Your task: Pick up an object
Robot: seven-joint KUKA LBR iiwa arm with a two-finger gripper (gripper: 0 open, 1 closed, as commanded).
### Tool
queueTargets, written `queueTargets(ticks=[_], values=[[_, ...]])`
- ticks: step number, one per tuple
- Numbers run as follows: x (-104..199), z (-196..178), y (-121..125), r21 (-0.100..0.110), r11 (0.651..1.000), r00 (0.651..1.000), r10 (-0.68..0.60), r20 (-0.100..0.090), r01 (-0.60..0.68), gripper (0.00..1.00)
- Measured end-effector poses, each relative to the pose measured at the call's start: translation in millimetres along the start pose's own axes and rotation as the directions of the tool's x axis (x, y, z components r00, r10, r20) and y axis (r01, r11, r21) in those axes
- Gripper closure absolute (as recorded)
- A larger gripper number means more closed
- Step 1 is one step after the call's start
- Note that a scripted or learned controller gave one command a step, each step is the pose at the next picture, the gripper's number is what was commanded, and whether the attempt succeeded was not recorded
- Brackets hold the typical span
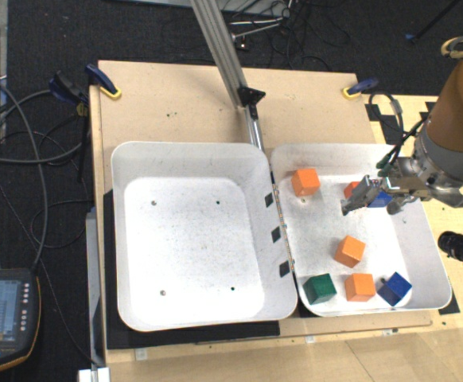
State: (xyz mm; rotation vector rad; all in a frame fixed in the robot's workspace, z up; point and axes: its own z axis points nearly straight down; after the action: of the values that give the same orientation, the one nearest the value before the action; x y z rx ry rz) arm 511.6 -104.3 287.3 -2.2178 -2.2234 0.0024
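a: blocks all crowd the right bin (422, 237), so that's why the arm (454, 126) hangs over that side. the left bin (136, 213) sits beside it.

b: where's the gripper (357, 199)?

a: low over the far half of the right bin, just beside a partly hidden orange piece (351, 189). can't tell how wide the pincer stands; nothing visibly sits between its tips.

b: likeliest target?

a: my guess, that hidden piece, or the orange cube (305, 181) to its left, near the divider. that cube's squat, no real long axis, edges turned slightly off the bin walls.

b: the others?

a: orange (349, 251) mid-bin; green (320, 288), orange (360, 286), blue (394, 288) along the near wall.
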Motion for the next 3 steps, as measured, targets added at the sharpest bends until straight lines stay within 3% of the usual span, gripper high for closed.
queueTargets(ticks=[1,3], values=[[0,-2,0,-0.003,1.0,1.0,0.002,0.0,-0.002,0.0],[1,109,11,0.003,1.0,1.0,0.004,0.0,-0.004,0.0]])
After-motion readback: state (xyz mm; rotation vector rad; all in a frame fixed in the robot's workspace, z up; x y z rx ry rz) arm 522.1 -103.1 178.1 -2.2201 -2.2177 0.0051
